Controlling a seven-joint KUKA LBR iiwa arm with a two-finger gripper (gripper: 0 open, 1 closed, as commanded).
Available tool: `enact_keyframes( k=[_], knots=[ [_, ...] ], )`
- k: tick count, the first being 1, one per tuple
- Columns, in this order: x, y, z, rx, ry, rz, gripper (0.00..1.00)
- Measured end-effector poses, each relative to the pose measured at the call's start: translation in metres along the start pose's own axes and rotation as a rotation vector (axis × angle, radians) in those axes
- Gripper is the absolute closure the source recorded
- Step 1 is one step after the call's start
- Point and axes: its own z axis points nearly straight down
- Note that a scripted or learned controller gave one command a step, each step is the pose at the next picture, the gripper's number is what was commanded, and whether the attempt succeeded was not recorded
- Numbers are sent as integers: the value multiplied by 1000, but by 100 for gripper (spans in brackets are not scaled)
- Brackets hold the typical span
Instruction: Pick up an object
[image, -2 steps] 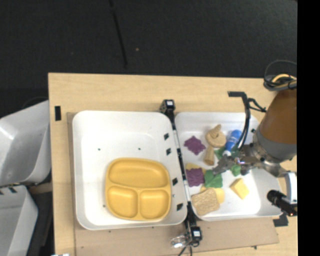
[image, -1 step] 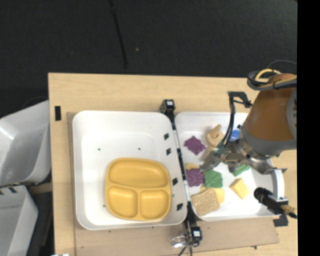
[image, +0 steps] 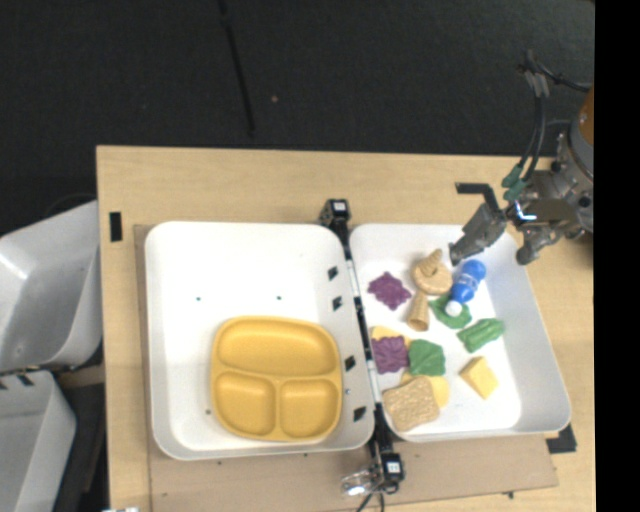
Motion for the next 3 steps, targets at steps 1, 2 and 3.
enact_keyframes(
  k=[1,2,3],
  knots=[
    [42,-2,45,21,1,-1,0],
    [38,0,35,22,-3,-4,100],
    [22,135,132,23,0,4,100]
  ],
)
